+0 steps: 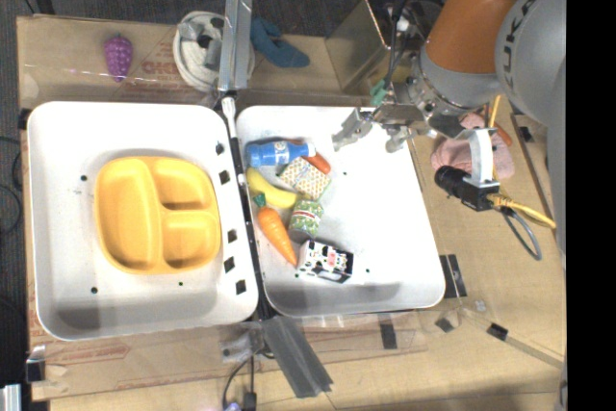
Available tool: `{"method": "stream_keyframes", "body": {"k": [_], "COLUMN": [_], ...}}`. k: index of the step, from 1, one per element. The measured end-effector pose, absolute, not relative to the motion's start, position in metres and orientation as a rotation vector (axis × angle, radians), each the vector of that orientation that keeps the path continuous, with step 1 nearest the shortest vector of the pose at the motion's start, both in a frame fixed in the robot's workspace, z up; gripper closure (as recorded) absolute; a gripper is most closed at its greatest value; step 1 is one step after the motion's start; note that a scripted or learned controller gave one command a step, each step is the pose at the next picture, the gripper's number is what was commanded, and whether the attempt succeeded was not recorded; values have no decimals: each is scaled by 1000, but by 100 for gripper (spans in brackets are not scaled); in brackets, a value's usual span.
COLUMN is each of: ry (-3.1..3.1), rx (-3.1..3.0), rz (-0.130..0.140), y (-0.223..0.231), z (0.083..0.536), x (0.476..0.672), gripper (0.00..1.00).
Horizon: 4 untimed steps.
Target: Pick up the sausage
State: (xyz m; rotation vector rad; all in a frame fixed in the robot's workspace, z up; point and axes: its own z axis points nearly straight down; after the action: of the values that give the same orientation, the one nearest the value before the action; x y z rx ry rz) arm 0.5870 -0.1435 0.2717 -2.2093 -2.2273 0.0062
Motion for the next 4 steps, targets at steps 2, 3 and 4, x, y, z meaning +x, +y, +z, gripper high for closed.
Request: {"method": "stream_keyframes", "body": {"k": [2,3,4], "ry": [-2107,-2107,-2107], "rx": [-2328,-2327,-2327], "rz": [3,3,3], "y": [-181,-181,-181], "z": [92,92,92], "x": [657,657,657], "gripper": [0,0,0]}}
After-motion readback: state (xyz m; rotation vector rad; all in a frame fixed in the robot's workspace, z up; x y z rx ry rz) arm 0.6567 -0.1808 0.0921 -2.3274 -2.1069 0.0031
